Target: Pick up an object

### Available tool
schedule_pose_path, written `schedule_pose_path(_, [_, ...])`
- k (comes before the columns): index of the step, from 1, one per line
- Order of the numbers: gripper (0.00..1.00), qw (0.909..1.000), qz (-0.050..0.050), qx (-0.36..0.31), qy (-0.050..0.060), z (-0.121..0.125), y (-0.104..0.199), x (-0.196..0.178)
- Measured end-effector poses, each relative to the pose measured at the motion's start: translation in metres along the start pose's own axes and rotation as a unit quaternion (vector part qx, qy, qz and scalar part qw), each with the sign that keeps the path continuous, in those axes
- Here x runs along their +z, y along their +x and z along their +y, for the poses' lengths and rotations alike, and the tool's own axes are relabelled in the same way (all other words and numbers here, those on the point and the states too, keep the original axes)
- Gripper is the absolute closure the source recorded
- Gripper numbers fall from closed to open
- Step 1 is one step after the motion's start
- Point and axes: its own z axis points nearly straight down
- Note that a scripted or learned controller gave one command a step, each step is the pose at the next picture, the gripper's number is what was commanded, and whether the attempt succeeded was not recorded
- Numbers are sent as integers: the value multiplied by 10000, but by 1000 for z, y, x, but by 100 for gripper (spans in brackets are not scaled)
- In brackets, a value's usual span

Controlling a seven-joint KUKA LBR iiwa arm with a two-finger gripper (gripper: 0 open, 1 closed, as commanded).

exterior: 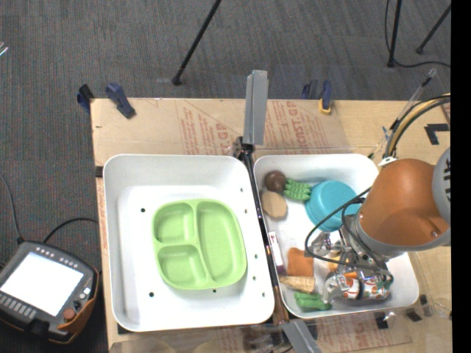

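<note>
Arm (401,204) reaches in from the right, over the right bin's (368,162) front right corner. Gripper (353,271) is low among the clutter there; can't tell its state. A can (360,289) lies just beside it near the front edge. Blue bowl (327,201), brown ball (275,181) and tan stone (274,205) sit toward the back left. Left bin (125,197) holds a green divided plate (199,243), centered.

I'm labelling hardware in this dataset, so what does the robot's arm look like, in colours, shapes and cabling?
The grey arm enters from the right and carries a broad, rounded orange band above the wrist. Below it sits a darker grey metal wrist section, with thin black cables looping out beside it. The gripper end is a cluttered dark metal assembly; its finer details are too small to make out.
</note>
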Motion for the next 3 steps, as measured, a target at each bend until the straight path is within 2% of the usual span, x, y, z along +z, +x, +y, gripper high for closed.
schedule_pose_path(1, [100,10000,54,-29,-16,2,1,-9])
schedule_pose_path(2, [100,9976,9,688,14,-29,-8,-150])
schedule_pose_path(3, [100,9984,-23,-564,20,-45,1,-29])
